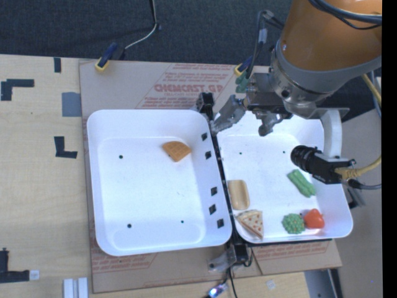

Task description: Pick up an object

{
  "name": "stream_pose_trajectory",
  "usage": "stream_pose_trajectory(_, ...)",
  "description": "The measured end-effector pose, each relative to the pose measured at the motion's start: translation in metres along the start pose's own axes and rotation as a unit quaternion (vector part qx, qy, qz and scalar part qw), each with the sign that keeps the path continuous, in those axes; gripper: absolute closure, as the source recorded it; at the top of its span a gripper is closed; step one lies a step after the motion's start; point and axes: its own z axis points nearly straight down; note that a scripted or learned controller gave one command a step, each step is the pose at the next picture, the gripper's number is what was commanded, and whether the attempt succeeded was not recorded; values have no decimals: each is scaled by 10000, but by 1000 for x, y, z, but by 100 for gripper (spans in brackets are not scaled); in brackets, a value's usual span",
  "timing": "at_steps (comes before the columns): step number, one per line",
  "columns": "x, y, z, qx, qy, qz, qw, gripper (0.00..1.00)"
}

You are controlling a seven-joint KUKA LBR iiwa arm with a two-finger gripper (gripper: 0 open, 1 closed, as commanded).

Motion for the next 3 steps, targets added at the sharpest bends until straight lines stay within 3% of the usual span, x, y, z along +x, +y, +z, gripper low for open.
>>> stream_pose_trajectory(1, 86, 2, -95, 33, -2, 3, 10000, 0)
stream_pose_trajectory(2, 82, 2, -99, 87, -31, 39, 9999, 100)
stream_pose_trajectory(3, 159, 9, -87, 90, -25, 21, 10000, 100)
